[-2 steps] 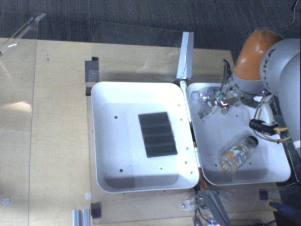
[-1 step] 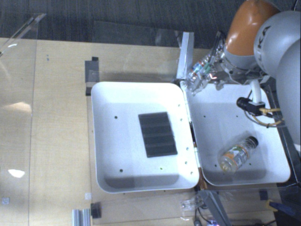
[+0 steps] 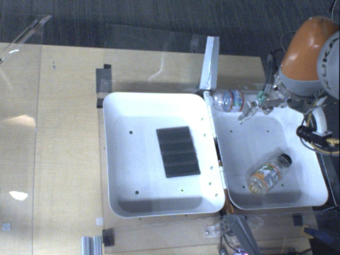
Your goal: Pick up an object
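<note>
Nearest us, low in the right bin (image 3: 313, 195), we note a clear bottle (image 3: 270, 174) lying on its side with a dark cap; a second bottle (image 3: 227, 100) lies against that bin's far rim, the fingers (image 3: 249, 110) just beside it, their state undeterminable; a dark ridged block (image 3: 178, 151) lies mid left bin (image 3: 114, 142).

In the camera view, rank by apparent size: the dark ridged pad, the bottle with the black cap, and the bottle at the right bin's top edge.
1. dark ridged pad
2. black-capped bottle
3. bottle at the top edge, partly hidden, so uncertain.
</note>
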You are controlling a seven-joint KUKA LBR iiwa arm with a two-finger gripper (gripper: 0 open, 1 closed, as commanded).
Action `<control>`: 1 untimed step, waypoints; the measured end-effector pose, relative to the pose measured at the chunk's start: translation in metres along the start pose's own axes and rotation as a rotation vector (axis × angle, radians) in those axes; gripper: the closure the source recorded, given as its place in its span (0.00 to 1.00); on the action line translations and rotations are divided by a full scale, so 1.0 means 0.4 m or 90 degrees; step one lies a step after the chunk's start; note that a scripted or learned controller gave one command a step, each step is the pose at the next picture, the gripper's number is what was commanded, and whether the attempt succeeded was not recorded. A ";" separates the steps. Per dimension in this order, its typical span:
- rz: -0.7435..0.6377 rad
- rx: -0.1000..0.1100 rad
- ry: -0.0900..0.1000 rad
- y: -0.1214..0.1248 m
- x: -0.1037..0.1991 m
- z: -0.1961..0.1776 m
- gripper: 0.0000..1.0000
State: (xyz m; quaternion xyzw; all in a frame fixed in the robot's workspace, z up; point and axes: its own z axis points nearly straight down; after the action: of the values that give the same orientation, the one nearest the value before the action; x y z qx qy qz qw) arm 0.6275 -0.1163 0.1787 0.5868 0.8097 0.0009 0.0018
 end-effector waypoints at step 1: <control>0.118 -0.001 0.000 -0.284 0.004 0.012 0.00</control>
State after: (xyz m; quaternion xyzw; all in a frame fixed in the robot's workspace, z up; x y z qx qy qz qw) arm 0.5189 -0.1500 0.1736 0.6594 0.7518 0.0015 0.0017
